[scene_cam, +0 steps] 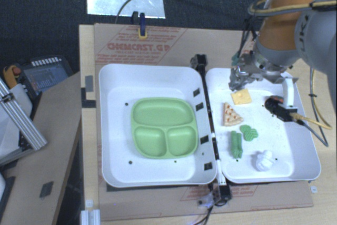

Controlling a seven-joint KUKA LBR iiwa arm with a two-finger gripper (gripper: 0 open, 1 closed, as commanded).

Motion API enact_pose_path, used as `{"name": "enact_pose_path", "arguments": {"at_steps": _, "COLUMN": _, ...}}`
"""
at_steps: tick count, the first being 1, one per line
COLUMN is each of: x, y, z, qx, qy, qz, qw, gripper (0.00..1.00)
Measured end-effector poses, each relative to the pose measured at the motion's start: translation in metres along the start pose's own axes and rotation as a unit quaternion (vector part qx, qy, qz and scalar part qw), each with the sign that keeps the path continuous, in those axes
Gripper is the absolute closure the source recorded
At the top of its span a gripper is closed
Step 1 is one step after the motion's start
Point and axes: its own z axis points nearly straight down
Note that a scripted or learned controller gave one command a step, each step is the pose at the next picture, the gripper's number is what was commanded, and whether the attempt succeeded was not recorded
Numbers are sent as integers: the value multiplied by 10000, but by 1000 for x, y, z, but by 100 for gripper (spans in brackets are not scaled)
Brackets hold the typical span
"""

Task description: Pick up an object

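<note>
Jaws [238, 83] hang just above the yellow cheese slice [241, 97] in the right bin [303, 158]; their state is too blurred to tell.

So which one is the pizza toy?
Look in the right white bin, the one without the green tray. Just below the yellow cheese square lies the pizza slice. It is the only triangle, orange with dots.

green tray [161, 128] | yellow cheese [241, 97] | white bins [113, 81] | orange-dotted pizza slice [230, 114]
</note>
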Motion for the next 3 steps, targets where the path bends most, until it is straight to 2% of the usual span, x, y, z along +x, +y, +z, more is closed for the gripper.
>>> {"name": "enact_pose_path", "arguments": {"at_steps": 2, "x": 100, "y": -45, "z": -22, "qx": -1, "qy": 3, "qz": -6, "qw": 10000, "gripper": 100}}
{"name": "enact_pose_path", "arguments": {"at_steps": 3, "x": 154, "y": -56, "z": -19, "qx": -1, "qy": 3, "qz": -4, "qw": 10000, "gripper": 100}}
